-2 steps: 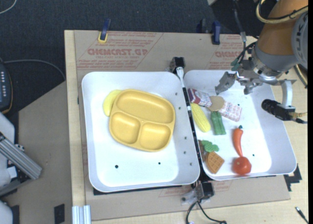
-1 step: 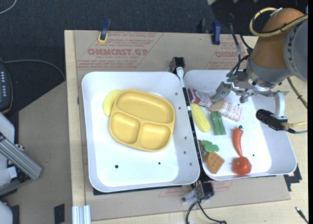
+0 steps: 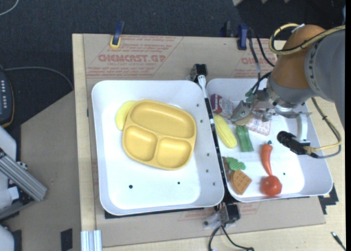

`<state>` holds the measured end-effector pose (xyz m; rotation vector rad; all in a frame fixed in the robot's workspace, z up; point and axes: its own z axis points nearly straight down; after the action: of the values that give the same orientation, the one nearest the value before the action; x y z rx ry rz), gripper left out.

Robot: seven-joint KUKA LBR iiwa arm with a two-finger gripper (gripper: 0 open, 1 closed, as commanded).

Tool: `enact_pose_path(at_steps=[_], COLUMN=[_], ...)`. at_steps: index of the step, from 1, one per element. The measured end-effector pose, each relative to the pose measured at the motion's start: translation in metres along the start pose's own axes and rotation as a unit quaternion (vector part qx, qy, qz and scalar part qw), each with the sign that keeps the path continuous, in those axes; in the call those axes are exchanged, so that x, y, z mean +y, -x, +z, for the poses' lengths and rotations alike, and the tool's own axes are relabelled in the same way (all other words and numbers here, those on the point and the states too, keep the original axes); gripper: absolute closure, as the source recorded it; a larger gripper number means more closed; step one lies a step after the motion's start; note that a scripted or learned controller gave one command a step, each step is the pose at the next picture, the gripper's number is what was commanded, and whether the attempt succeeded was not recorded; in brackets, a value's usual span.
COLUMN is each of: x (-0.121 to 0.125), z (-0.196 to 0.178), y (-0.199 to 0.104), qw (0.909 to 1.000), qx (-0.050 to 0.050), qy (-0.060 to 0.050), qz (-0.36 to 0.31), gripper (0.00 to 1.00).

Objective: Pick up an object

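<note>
The gripper (image 3: 247,112) hangs low in the right bin (image 3: 318,181), over a small pink-and-white packet (image 3: 259,125); whether it is spread or pinching cannot be told. Just left of the packet lie a toy corn cob (image 3: 225,130) and a green pod (image 3: 244,138); a chili pepper (image 3: 266,158) and tomato (image 3: 270,185) sit nearer the camera. The packet is probably light, thin and limp, so an edge pinch seems best. The corn looks stiffer: take it across its middle.
</note>
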<state>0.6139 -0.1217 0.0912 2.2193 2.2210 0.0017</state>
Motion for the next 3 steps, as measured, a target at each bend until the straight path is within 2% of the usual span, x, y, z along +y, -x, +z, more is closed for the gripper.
enact_pose_path(at_steps=[1,2,3], x=[0.002,0.003,-0.001], z=[-0.015,-0.066,-0.121], y=[0.001,0.011,0.002], qw=[1.0,1.0,1.0], qx=[-0.002,-0.001,-0.001], qy=[0.005,0.002,0.003], qz=[0.001,0.001,0.0], gripper=[1.0,1.0,1.0])
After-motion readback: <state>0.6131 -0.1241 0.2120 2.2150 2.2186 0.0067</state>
